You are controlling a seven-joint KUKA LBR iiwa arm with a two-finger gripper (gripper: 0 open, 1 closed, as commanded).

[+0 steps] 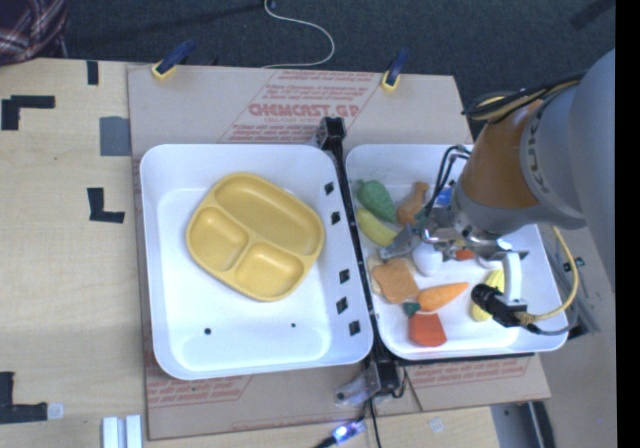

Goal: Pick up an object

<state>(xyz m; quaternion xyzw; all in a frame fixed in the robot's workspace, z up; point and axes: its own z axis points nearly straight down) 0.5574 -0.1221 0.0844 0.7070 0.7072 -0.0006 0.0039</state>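
Near edge of the right bin (560, 331): we see a red piece (428, 330), a toy carrot (442, 295) and a tan bread-like piece (395, 281). The gripper (432, 241) hangs low mid-bin over a small white item (427, 258); we cannot tell its state from here. Our worry is the clutter: pieces lie touching, so a closing pinch may nudge neighbours or catch two. Further back lie a banana (375, 228) and a green vegetable (377, 199). The left bin (160, 236) holds a yellow divided plate (256, 235).

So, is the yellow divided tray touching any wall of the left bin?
Apart. In the camera view, the yellow tray lies on the left bin's floor, with white floor visible all around it.
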